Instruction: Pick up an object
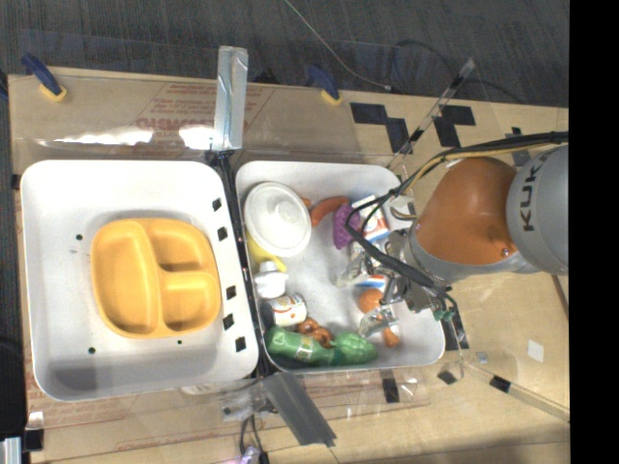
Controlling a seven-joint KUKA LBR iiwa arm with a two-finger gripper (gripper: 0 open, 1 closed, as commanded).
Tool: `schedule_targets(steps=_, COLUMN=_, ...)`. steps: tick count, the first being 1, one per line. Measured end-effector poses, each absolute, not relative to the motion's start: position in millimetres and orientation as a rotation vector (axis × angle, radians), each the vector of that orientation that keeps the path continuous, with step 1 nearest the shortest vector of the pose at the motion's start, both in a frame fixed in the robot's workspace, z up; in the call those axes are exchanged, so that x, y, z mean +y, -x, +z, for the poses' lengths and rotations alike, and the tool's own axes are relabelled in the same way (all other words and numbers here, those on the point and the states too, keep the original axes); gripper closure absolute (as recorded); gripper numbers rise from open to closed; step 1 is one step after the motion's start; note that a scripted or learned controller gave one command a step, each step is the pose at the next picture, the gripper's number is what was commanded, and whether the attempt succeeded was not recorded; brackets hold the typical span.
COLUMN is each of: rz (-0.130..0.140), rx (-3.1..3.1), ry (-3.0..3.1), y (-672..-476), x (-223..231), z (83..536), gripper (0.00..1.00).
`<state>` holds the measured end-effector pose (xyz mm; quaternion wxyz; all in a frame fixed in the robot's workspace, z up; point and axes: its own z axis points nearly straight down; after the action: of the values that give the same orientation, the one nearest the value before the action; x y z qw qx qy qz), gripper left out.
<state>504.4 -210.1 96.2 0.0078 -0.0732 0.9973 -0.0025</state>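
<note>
- We see two shallow white bins side by side on the cardboard-covered surface (116, 95), the left bin (58, 191) and the right bin (319, 174) meeting at a dark seam.
- In the left bin lies a yellow divided tray (155, 276), flat on the floor of the bin and roughly centred.
- The right bin holds a jumble: a white round lidded bowl (279, 217) near its upper left corner, with a yellow piece (268, 255) peeking out just below it.
- Beside the bowl sit an orange sausage-like toy (327, 206) and a purple piece (344, 228), close together (the purple one is partly behind cables).
- Along the bin's near wall lies a green object (319, 348), with a small white and orange figure (285, 307) just above its left end.
- The arm (474, 225) reaches in from the right, its orange band over the bin's right side.
- The pincer (379, 309) is low in the bin's lower right part, right by a small orange item (370, 299); we cannot tell whether it is wide, narrow or holding anything, since cables and the wrist blur that spot.
</note>
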Motion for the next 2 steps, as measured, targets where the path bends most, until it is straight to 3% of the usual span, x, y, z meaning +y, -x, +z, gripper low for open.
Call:
schedule_targets(steps=1, rz=-0.021, rx=3.102, ry=0.142, y=-494.0, x=-197.1, z=100.6, gripper=0.0)
schedule_targets(steps=2, rz=-0.007, rx=3.123, ry=-0.057, y=-497.6, x=-208.5, z=96.8, gripper=0.0)
